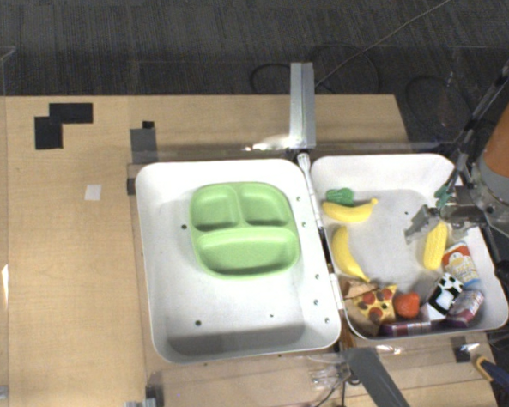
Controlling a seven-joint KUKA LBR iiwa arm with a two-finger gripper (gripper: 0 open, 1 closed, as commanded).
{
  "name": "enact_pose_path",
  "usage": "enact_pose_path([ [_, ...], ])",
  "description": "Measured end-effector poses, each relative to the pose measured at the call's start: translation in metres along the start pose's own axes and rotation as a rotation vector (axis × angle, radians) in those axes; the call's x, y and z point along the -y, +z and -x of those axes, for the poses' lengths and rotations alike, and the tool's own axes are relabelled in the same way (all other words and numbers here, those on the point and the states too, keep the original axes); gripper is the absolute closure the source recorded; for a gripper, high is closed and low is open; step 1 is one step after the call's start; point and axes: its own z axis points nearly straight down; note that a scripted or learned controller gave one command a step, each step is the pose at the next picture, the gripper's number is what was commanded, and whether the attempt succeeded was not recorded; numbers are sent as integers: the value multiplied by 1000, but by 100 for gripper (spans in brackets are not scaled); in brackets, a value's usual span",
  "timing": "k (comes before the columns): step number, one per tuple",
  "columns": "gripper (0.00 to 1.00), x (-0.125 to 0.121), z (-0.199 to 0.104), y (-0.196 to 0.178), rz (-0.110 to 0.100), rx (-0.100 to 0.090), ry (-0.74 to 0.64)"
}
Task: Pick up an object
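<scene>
My gripper (434, 220) hangs over the right side of the right bin (381, 166), reaching in from the right. It is open, and one finger (417, 223) splays to the left. A yellow corn cob (435, 247) lies just below it, its upper end under the gripper. Nothing is lifted. Two bananas (349, 210) (345, 255) lie at the bin's left side, with a small green piece (339, 196) by the upper one. Along the front edge lie a pizza slice (370, 301), a red tomato (407, 303), a black-and-white block (446, 291) and a purple can (467, 306).
The left bin (168, 272) holds a green divided plate (243, 227). A metal post (302, 101) stands behind the wall between the bins. A small orange-and-white item (460, 261) lies right of the corn. White floor shows in the right bin's middle (386, 242).
</scene>
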Motion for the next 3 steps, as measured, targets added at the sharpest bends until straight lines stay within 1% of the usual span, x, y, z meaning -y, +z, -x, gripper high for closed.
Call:
enact_pose_path([
  [1, 0, -110, 3, 129, 5, 1, 111],
  [2, 0, -93, -56, 130, 10, 2, -11],
  [3, 0, -99, -76, 33, 4, 0, -131],
])
